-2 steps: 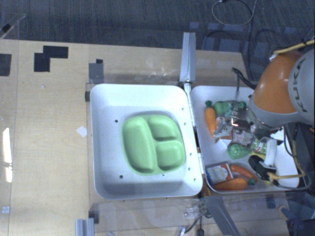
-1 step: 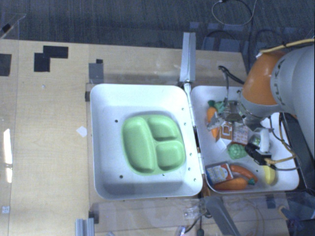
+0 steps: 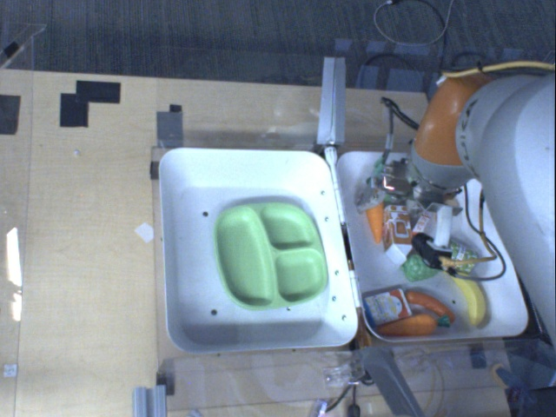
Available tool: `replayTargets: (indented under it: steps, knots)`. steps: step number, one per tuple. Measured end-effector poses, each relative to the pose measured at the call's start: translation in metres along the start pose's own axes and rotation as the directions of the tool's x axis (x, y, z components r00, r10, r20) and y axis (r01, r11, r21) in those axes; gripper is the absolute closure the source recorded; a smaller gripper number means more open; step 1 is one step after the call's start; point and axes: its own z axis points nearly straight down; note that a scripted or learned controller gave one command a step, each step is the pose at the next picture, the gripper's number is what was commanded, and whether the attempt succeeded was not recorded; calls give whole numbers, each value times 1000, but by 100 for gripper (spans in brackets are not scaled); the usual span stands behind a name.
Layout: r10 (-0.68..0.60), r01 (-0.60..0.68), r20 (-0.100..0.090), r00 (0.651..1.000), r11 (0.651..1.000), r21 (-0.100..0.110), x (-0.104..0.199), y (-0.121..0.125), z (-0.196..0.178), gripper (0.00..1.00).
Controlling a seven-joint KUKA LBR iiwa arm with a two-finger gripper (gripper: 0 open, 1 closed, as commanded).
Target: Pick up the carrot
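A small orange carrot (image 3: 373,222) lies near the left wall of the right bin (image 3: 512,320), its tip pointing toward the front. My gripper (image 3: 385,189) hangs low over the back of that bin, just behind and above the carrot. The grey arm with its orange band (image 3: 441,129) comes in from the right and covers the bin's back right part. Cables and the wrist hide the gripper's tips.
Around the carrot lie an orange packet (image 3: 399,229), a green item (image 3: 416,268), a banana (image 3: 473,302), a small carton (image 3: 386,304) and two long orange-red items (image 3: 408,325) at the front. The left bin (image 3: 182,233) holds a green divided plate (image 3: 271,252).
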Motion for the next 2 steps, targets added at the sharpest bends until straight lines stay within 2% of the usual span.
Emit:
replayTargets:
  steps: [1, 2]
  knots:
    - [-7, 7, -2, 1000, 1000, -10, 3, 3, -13, 100]
    - [-63, 63, -3, 998, 998, 6, 94, -17, -152, 100]
